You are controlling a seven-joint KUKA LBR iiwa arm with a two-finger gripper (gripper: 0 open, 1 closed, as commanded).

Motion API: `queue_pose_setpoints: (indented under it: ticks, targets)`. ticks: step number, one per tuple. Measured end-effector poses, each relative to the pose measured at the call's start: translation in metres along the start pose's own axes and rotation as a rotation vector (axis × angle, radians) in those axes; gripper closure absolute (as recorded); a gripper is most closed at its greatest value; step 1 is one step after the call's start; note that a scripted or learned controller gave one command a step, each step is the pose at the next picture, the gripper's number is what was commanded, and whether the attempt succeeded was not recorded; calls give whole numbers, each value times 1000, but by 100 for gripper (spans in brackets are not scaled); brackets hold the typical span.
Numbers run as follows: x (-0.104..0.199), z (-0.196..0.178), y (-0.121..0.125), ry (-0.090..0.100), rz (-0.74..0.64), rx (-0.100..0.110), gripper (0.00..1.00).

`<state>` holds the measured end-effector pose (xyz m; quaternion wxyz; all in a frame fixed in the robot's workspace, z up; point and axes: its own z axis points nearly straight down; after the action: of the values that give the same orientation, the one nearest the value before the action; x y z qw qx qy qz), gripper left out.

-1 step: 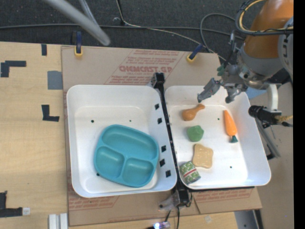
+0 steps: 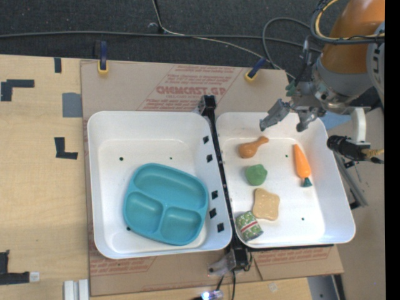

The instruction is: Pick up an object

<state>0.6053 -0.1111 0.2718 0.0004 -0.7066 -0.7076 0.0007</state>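
My gripper [image 2: 288,120] hangs open over the far edge of the right bin [image 2: 325,227], with nothing between its two fingers. Below it in that bin lie a brown drumstick [image 2: 252,146], a green lump [image 2: 255,174], an orange carrot [image 2: 302,163], a tan toast-shaped piece [image 2: 267,205] and a small green-and-white packet [image 2: 249,225]. The drumstick is the nearest to the gripper, just below and left of the fingertips.
The left bin [image 2: 106,167] holds a teal divided plate [image 2: 165,203]. A black divider with clips [image 2: 214,167] runs between the bins. Cables arc over the arm at the upper right. Two clamps [image 2: 102,56] pin the cardboard base at the back.
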Motion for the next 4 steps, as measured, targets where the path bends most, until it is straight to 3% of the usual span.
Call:
queue_pose_setpoints:
  ticks: [3,4]
  targets:
    - [15,167,-13,1,0,6,0]
    - [15,153,-12,0,-2,1,100]
